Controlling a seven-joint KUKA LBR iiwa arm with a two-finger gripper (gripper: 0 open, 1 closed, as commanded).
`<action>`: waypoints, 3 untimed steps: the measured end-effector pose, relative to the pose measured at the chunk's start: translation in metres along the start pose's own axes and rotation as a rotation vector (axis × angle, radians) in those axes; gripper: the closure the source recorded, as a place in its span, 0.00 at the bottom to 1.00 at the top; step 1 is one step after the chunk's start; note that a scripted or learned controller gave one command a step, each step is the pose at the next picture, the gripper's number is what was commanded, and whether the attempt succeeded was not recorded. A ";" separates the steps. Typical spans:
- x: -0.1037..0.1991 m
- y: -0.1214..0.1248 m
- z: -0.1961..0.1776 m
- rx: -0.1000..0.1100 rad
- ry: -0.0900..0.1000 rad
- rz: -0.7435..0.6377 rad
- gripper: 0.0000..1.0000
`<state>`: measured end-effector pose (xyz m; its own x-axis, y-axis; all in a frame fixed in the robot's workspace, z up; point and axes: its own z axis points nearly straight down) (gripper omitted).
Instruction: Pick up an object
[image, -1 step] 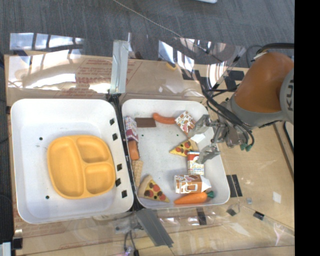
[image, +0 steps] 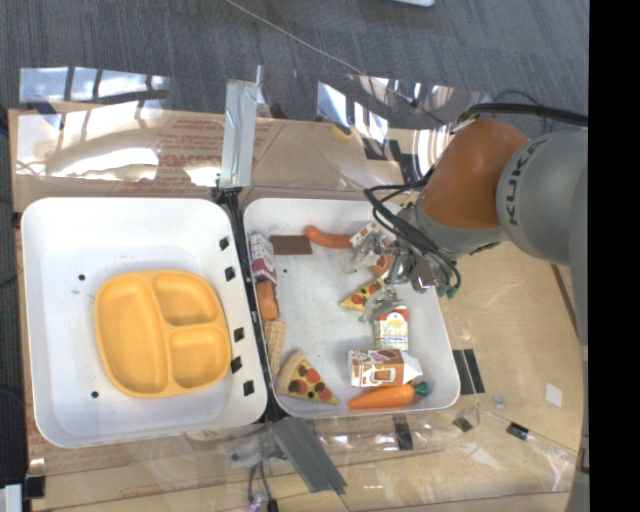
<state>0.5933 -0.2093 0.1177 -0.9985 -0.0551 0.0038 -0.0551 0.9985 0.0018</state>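
Whether the jaws stood wide or narrow could not be told, for the gripper (image: 385, 268) was a dark tangle of cables and metal low over the upper right part of the right bin (image: 440, 345), with small items crowded under it.

Going from largest to smallest: the arm (image: 500, 195) reached in from the right, its orange band above the wrist. The left bin (image: 50, 330) bore a yellow divided tray (image: 160, 332). The right bin held the candidates for picking: a carrot (image: 382, 397) at the near edge, a pizza slice (image: 304, 380) beside it, a brown carton (image: 376, 369), a small juice carton (image: 392, 326), a sausage (image: 328, 237) near the far wall, and a little pizza wedge (image: 360, 297) just beside the gripper.

The step in hand looked like the descent onto a target, probably the clutter near the wedge. Nothing appeared lifted. The next move would call for closing on one item cleanly and rising straight, without dragging neighbours.
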 end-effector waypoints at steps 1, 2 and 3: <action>-0.027 -0.003 0.021 0.006 -0.014 -0.031 0.00; 0.015 0.002 0.022 0.003 -0.010 0.105 0.00; -0.048 -0.004 0.021 0.005 -0.011 0.150 0.00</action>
<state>0.6415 -0.2105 0.0965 -0.9955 0.0943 -0.0076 0.0943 0.9955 -0.0028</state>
